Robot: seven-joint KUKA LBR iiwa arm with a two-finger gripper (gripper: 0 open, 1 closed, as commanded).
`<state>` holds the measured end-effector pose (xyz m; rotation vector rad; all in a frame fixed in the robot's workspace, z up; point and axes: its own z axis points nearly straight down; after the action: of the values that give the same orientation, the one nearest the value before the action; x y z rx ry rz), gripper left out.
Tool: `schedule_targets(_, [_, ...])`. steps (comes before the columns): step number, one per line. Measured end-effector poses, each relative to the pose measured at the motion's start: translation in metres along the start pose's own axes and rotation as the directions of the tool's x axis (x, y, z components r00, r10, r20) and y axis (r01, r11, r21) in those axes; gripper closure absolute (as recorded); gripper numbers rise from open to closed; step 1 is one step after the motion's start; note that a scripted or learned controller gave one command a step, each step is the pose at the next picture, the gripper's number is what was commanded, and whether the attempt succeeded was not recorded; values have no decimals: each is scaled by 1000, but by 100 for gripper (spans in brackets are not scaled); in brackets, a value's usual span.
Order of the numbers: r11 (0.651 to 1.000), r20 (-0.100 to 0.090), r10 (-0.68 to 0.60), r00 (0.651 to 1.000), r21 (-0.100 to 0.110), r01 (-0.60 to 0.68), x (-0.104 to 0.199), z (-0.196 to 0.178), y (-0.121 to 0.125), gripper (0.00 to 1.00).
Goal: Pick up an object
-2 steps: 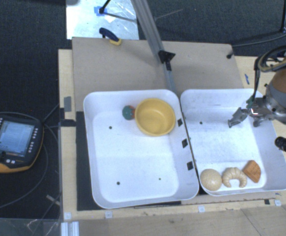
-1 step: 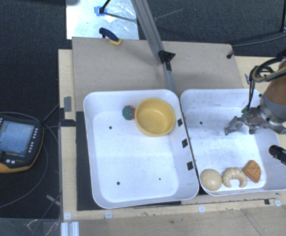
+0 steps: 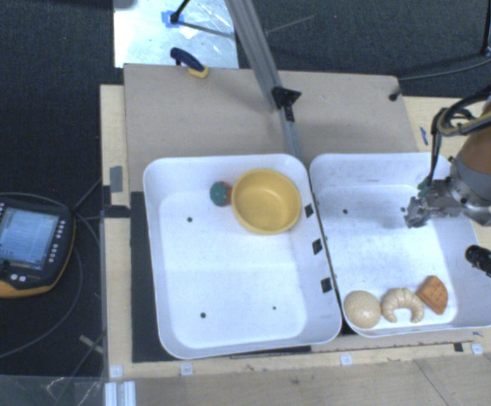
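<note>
In the right bin (image 3: pixel 372 184), along the front wall, lie a pale round bun (image 3: pixel 362 308), a cream croissant (image 3: pixel 403 304) and a small brown waffle-like piece (image 3: pixel 433 293). The left bin (image 3: pixel 228 311) holds a yellow bowl (image 3: pixel 266 200) at its back, with a small dark green ball (image 3: pixel 220 194) touching the bowl's left side. My gripper (image 3: pixel 417 213) hangs over the right bin's right half, behind and above the three food pieces, well apart from them. Nothing shows between its tips.
A metal pole (image 3: pixel 258 49) slants across the cardboard backboard toward the gap between the bins. A teach pendant (image 3: pixel 21 244) lies on the floor at left. A blue-and-yellow clamp (image 3: pixel 188 61) sits at the board's back edge.
</note>
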<state>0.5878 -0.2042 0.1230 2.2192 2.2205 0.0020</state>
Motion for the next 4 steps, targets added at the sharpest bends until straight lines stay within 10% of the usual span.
schedule_targets(2, [1000, 0, 0, 1000, -1, 0, 6, -93, 4, 100])
schedule_targets(4, [1000, -2, -3, 1000, 1, 3, 93, -104, -24, 100])
